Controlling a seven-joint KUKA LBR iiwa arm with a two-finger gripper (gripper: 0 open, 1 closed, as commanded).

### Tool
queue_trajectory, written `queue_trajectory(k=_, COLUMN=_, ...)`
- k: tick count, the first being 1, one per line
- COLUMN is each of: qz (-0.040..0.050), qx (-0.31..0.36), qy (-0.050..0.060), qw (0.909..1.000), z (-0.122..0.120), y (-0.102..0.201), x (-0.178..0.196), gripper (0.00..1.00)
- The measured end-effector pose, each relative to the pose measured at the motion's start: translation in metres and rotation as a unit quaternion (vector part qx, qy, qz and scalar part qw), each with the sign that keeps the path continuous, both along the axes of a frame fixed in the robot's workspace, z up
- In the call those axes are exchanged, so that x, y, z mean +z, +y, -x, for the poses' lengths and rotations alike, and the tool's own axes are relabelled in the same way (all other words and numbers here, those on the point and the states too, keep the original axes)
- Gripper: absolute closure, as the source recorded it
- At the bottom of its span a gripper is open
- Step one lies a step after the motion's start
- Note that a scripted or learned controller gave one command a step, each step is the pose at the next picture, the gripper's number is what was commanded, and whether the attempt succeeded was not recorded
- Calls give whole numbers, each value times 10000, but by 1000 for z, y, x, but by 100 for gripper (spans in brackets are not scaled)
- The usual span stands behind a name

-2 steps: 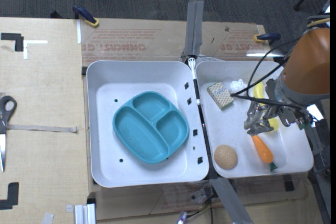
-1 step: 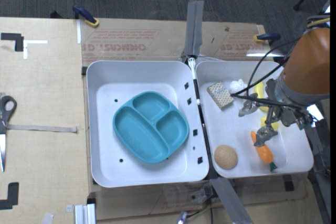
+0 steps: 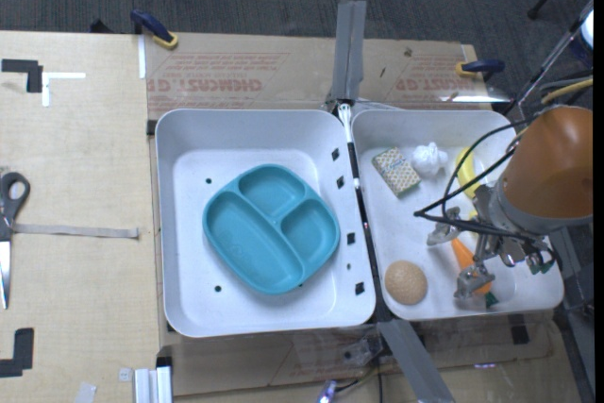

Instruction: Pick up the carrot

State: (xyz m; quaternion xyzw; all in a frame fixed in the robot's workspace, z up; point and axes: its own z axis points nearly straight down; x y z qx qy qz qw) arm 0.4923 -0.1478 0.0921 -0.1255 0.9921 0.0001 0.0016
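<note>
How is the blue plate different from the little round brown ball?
The blue plate is big, flat and split into three sections; the brown ball is small, round and plain. The plate lies in the left bin; the ball sits in the right bin. Both rest on white bin floors.

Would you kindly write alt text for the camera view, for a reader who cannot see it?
A grey arm with an orange band reaches into the right bin, its gripper low over an orange carrot. A tan ball, a patterned sponge and a white lump share that bin. A blue divided plate lies in the left bin.
</note>
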Motion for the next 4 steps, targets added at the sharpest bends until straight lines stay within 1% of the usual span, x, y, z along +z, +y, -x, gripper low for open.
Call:
queue_trajectory(k=1, qz=0, qx=16, qy=-24, qw=10000, z=-2, y=1, x=10, gripper=100)
queue_trajectory(k=2, qz=1, qx=-433, qy=-13, qw=9991, z=-15, y=9, x=75, gripper=100)
queue_trajectory(k=3, qz=1, qx=1301, qy=-16, qw=9915, z=-42, y=57, x=100, gripper=100)
queue_trajectory(k=4, qz=0, qx=2723, qy=2, qw=9622, z=-17, y=19, x=0, gripper=100)
